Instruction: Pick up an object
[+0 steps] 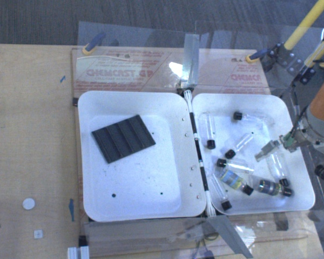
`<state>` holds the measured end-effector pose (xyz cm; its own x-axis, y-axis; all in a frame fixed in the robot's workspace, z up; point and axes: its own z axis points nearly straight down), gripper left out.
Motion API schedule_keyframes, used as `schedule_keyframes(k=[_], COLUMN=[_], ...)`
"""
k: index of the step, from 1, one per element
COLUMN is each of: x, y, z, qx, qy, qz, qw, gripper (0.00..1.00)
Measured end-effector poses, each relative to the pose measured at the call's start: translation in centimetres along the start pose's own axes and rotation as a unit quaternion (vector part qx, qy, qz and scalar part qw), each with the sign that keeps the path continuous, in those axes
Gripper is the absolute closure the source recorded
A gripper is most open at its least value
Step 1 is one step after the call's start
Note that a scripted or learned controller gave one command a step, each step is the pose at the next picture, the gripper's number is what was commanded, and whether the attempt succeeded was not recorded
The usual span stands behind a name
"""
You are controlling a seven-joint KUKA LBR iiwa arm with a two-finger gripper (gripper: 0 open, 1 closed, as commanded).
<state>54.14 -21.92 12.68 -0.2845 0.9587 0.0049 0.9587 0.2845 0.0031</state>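
My claw (265, 150) hangs over the right bin (299, 198), toward its right edge, with the arm reaching in from beyond that rim and the wrist tilted so the tip points left and slightly down. I cannot tell whether it is apart or together; nothing is visibly in it. The vials (243, 169) lie scattered in this bin. The nearest one (243, 143) lies just to the claw's left, its long axis slanting, black cap at the lower-left end. The dark ridged mat (123, 138) sits in the left bin (92, 198), well apart.
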Motion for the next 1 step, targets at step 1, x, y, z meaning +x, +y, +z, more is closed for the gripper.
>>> schedule_keyframes(k=[1], x=[-0.32], y=[2.94], z=[-8.21], qx=[0.0], qy=[-0.004], qz=[0.011], qw=[0.9999], gripper=[0.0])
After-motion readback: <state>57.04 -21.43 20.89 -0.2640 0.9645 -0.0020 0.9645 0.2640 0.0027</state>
